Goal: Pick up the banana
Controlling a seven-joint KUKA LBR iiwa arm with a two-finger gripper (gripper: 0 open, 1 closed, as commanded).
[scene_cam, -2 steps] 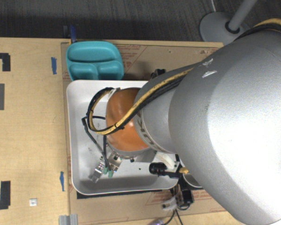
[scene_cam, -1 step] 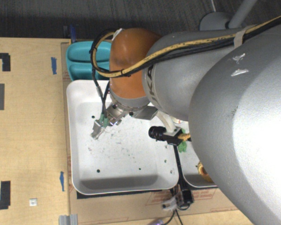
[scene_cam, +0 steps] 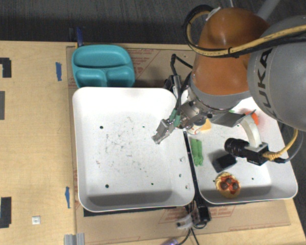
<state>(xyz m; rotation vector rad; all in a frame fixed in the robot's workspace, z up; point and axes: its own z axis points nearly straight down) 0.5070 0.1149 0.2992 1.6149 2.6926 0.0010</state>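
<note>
A small patch of yellow (scene_cam: 206,127) shows in the right bin (scene_cam: 275,188) just under the arm's wrist. It looks like the banana, and most of it is hidden by the arm. My gripper (scene_cam: 163,131) hangs over the right edge of the left bin (scene_cam: 92,188), to the left of that yellow patch and apart from it. Nothing shows in the gripper.
In the right bin lie a green piece (scene_cam: 196,151), a black block (scene_cam: 224,162), a round brown and red item (scene_cam: 228,184) and an orange and white item (scene_cam: 253,118). A teal tray (scene_cam: 103,65) stands behind the left bin.
</note>
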